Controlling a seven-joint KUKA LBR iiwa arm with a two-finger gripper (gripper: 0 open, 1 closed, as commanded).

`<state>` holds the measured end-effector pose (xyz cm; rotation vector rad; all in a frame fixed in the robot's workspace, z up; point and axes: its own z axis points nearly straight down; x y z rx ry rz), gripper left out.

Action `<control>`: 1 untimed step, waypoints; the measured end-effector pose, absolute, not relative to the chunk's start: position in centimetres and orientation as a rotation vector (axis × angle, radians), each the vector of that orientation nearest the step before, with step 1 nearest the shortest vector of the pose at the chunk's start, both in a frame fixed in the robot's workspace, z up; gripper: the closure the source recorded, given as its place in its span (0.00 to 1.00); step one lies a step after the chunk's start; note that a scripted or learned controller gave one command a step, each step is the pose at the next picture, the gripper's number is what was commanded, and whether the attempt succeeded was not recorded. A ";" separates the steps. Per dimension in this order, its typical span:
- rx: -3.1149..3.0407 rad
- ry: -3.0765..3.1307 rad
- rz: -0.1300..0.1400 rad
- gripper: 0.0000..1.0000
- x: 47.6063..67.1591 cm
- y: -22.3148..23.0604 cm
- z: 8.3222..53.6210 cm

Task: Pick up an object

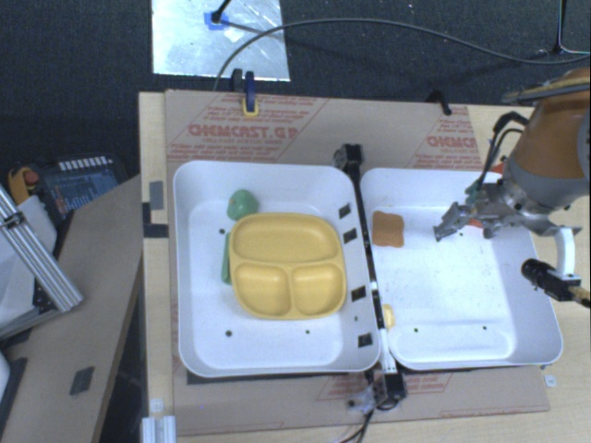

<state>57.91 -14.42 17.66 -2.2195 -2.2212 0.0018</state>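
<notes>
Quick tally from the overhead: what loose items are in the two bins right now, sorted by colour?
Yellow: 2, the divided tray in the left bin and a small piece at the right bin's left wall.
Green: 1, an item partly under the tray.
Brown: 1, a flat square piece in the right bin.
Total: 4

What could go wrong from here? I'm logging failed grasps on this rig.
1. The gripper hangs over bare floor of the right bin, apart from the brown piece; closing here would likely catch nothing.
2. That piece lies close to the bin's left wall, so a finger may strike the wall or push it away.
3. The yellow tray covers part of the green thing, hindering a grasp.
</notes>
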 end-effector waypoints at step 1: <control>-2.220 -2.220 0.002 0.00 57.5 -14.7 13.4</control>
